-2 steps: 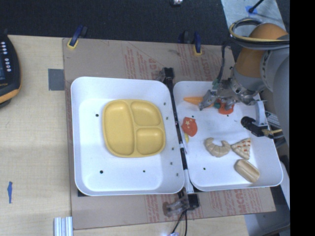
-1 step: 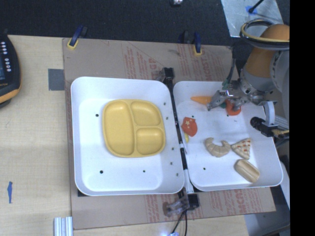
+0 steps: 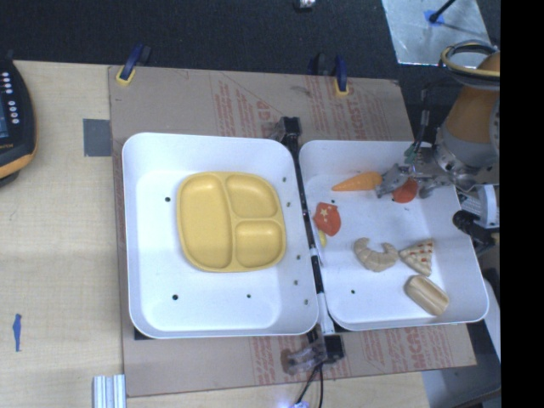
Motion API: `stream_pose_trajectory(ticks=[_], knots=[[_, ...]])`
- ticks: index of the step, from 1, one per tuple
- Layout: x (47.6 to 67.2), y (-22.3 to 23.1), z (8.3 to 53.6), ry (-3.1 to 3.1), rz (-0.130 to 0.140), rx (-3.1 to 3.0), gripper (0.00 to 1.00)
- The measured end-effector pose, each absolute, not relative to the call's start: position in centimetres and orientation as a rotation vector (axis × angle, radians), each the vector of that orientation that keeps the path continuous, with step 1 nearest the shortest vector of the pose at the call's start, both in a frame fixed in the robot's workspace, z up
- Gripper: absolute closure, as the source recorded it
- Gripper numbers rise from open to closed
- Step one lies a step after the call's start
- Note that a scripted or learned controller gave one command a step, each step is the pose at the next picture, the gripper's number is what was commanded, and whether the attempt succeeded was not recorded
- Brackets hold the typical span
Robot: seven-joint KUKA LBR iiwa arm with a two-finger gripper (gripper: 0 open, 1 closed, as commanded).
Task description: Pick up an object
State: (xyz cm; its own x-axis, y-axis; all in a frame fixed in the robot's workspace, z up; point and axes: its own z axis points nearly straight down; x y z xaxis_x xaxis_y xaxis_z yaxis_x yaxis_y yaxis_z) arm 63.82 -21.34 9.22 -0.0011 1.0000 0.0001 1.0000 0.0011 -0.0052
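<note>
Between gripper (image 3: 405,182) fingers, right bin (image 3: 374,313): small red object (image 3: 405,192), clamped; carrot (image 3: 357,182) just left.

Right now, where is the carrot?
The carrot lies in the right bin, near its far edge. The gripper is just to its right, and the strawberry is below it.

High slanted view over both bins (image 3: 136,228)

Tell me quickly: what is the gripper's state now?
Gripper: low in the right bin, at a small red item beside the carrot; open or closed cannot be told.
</note>
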Motion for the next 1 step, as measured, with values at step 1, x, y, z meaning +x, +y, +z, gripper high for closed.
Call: stream_pose_trajectory(ticks=[1], knots=[[65.34, -21.31, 9.06, -2.219, 0.018, -2.204, 0.00]])
